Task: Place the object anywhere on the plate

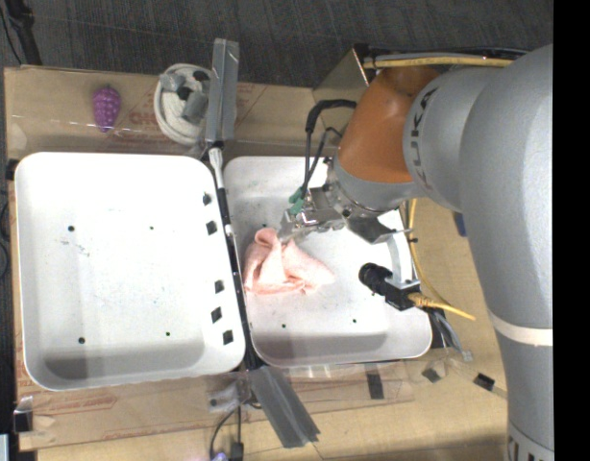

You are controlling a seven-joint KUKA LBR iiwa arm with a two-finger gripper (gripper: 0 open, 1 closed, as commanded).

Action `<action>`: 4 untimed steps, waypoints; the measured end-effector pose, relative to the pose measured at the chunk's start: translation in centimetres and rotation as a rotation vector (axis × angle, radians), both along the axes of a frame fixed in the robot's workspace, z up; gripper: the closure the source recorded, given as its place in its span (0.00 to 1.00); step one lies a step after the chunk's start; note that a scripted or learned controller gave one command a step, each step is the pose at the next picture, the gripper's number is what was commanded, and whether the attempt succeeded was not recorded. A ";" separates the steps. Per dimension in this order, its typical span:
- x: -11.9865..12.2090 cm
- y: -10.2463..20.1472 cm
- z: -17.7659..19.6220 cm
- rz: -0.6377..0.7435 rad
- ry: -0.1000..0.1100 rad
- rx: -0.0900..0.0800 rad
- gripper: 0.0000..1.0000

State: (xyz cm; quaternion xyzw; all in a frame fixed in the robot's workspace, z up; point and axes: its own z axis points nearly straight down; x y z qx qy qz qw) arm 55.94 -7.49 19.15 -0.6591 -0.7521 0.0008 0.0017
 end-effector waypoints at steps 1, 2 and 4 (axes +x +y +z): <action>0.1 0.1 4.0 0.007 -0.001 0.000 1.00; -0.2 5.2 4.3 0.415 0.000 0.000 1.00; 1.5 16.5 4.8 1.224 -0.004 0.000 1.00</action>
